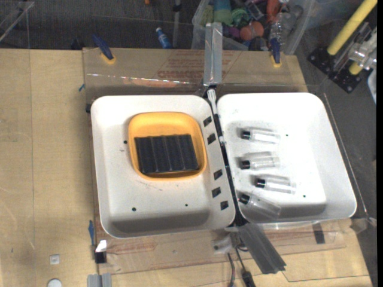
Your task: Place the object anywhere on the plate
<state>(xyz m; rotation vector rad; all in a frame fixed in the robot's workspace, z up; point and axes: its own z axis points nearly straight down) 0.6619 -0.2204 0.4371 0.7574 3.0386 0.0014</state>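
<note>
A rounded orange plate [166, 124] lies in the left white bin [111, 178]. A black ridged rectangular block [166, 152] rests flat on it and covers most of its middle and front. In the right white bin [311, 115] lie several clear plastic tubes with black caps, each on its side with the cap pointing left. One tube [260, 136] lies farthest back, another tube [258, 161] is in the middle, and the nearest tube [261, 204] lies against the bin's front left corner.
A divider with black clips [214, 154] runs between the two bins. A metal bar [212, 55] stands behind the bins, and a clear box of colourful toys [251, 8] sits at the back. A yellow pole on a black base [350, 34] is at the far right.
</note>
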